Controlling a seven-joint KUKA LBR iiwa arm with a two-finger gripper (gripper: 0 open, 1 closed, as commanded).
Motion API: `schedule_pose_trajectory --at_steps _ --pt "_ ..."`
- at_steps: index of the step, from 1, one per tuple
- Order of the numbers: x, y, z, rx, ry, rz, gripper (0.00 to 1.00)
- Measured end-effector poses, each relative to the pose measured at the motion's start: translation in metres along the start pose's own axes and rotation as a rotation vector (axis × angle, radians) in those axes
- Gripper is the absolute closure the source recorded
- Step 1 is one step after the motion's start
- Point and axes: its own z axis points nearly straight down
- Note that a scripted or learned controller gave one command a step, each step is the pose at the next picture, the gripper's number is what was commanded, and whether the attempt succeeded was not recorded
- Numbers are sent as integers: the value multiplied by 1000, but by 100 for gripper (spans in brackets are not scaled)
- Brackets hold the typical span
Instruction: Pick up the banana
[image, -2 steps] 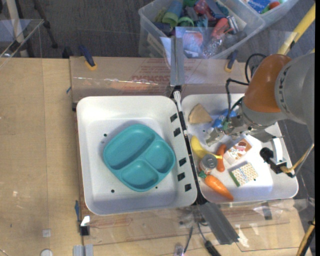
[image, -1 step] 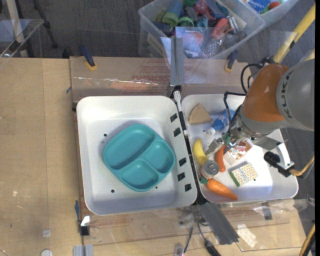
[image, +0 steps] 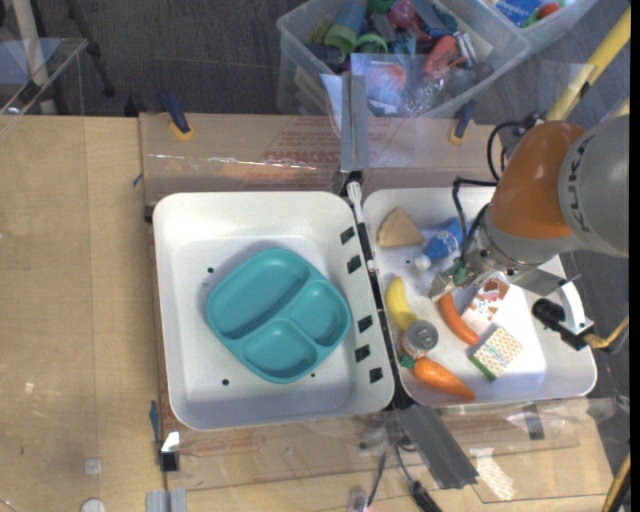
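The yellow banana lies in the right bin, close to its left wall and pointing front to back. My gripper hangs over the middle of that bin, to the right of the banana and a short gap away from it. It sits just above the upper end of an orange carrot. The grey arm with its orange band comes in from the right and hides part of the bin's back.
Around the banana lie a small round can, a second carrot, a tan wedge, a blue bottle and two small boxes. The left bin holds a teal divided plate.
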Motion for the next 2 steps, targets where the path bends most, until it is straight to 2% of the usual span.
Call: schedule_pose_trajectory --at_steps 1,2 --pt "0 0 0 0 0 0 0" --pt "1 -3 11 5 8 30 0"
